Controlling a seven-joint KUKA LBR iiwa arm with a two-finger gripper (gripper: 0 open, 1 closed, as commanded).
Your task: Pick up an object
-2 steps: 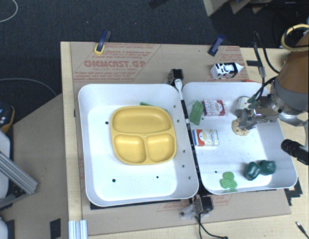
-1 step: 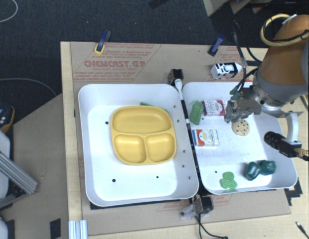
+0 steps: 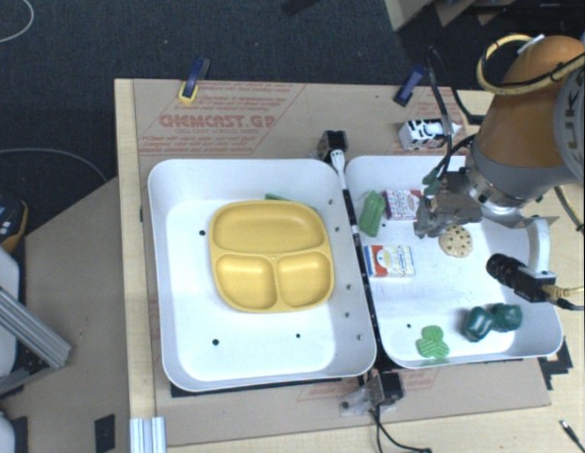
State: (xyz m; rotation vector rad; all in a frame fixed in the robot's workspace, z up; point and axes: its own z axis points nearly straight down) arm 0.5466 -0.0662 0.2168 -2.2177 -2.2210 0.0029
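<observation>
- Hovering over the right bin (image 3: 519,345), my gripper (image 3: 430,223) hangs near that bin's far-left part; the dark fingers point down, but I cannot tell from this angle whether they are spread or pressed together, and I see nothing between them.
- Nearest to me, by the right bin's near edge, lies a small light-green ridged object (image 3: 432,343).
- Just right of it, toward the near-right corner, sits a dark-green lumpy object (image 3: 491,321).
- Further in, close to the bin's left wall, a small white card with red and blue print (image 3: 389,260) lies flat.
- Right of the card, just beside the gripper tips, rests a round tan cookie (image 3: 455,243).
- Beyond the card, near the far-left corner, a green oblong piece (image 3: 371,211) lies along the left wall, and a small red-and-white packet (image 3: 402,204) sits beside it, partly under the gripper.
- In the left bin (image 3: 179,319), a yellow three-compartment plate (image 3: 271,254) lies in the middle, well apart from the gripper.
- A thin green sliver (image 3: 277,197) peeks out at the plate's far edge; I cannot tell what it is.
- On the bench (image 3: 142,121) beyond the right bin's far edge stands a small black-and-white object (image 3: 425,133).
- My grey arm with its orange band (image 3: 533,102) reaches in from the right, above the bin's far-right corner.
</observation>
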